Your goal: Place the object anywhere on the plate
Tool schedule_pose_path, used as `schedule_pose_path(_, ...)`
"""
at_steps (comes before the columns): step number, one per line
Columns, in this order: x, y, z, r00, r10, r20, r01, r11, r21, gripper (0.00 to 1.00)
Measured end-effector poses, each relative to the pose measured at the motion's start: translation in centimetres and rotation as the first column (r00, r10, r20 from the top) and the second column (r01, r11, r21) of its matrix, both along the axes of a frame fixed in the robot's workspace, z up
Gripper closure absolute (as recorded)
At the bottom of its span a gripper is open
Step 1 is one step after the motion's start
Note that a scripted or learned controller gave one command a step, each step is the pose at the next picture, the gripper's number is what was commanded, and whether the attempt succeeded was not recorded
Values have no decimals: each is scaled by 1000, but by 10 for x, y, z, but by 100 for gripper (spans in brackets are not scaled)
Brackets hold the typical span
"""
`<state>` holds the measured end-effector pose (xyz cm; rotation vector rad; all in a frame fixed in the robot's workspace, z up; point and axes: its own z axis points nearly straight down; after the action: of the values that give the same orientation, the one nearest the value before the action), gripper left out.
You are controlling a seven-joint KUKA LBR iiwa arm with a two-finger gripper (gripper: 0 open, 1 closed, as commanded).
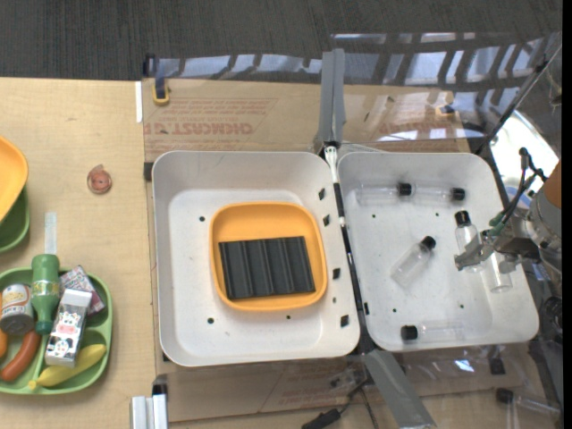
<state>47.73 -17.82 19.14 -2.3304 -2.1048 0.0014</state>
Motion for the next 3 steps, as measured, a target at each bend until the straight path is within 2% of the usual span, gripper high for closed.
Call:
schedule_pose_path(1,73,-25,71,1000,30,-1,-30,1000,-2,100)
schedule_pose_path(2,157,-36,161,977,212,0,-212,977,-2,100)
schedule_pose_path(3,183,-43,249,880,475,1,-475,880,-3,100)
